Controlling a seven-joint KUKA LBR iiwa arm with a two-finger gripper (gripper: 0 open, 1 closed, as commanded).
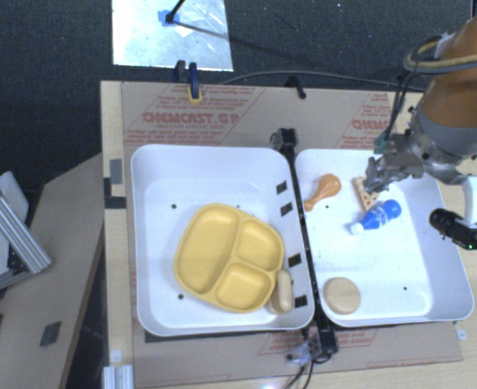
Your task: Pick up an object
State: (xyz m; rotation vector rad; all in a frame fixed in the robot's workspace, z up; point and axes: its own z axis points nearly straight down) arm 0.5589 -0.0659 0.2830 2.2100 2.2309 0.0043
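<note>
The right bin (449, 290) holds an orange drumstick-shaped toy (323, 190), a tan wedge (363, 194), a small blue bottle (378, 215) lying on its side and a round tan disc (342, 294). My gripper (378, 175) hangs over the back of this bin, right above the tan wedge and just behind the blue bottle. Its tips partly cover the wedge's far end. In the left bin (161, 185) lies a yellow divided plate (230, 258) with a pale bread-like piece (283, 292) at its right edge.
The two bins meet at a dark divider (299, 217) with clips. The arm's grey and orange body (461, 96) looms over the right bin's far right corner. A cardboard sheet (214, 112) lies under the bins.
</note>
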